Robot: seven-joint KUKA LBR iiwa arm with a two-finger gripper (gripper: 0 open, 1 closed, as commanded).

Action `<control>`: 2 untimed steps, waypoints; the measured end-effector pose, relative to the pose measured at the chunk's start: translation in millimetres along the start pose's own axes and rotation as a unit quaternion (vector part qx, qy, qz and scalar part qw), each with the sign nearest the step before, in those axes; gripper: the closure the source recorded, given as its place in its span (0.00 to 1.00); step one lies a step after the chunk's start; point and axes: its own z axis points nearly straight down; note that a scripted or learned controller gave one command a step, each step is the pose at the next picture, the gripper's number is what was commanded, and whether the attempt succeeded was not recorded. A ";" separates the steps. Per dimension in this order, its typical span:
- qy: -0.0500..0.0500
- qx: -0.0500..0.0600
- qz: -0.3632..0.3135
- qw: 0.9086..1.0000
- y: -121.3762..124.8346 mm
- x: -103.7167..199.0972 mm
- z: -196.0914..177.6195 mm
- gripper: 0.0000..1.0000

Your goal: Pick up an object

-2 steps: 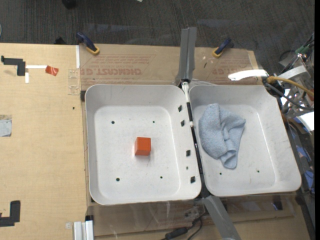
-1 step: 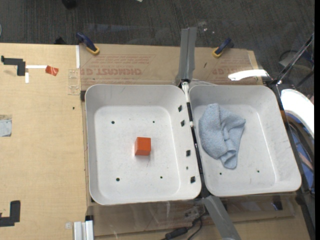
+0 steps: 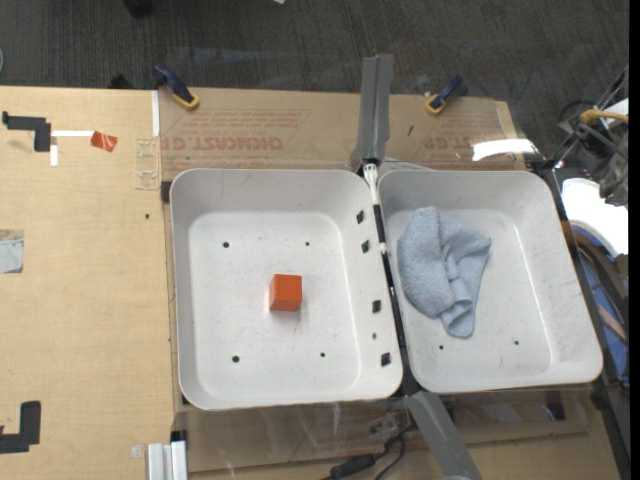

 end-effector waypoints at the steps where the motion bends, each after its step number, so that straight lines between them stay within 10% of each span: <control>1: 0.000 0.000 -0.001 1.000 -0.6 11.6 14.7 1.00; 2: 0.001 0.000 -0.003 1.000 6.5 33.1 -119.6 1.00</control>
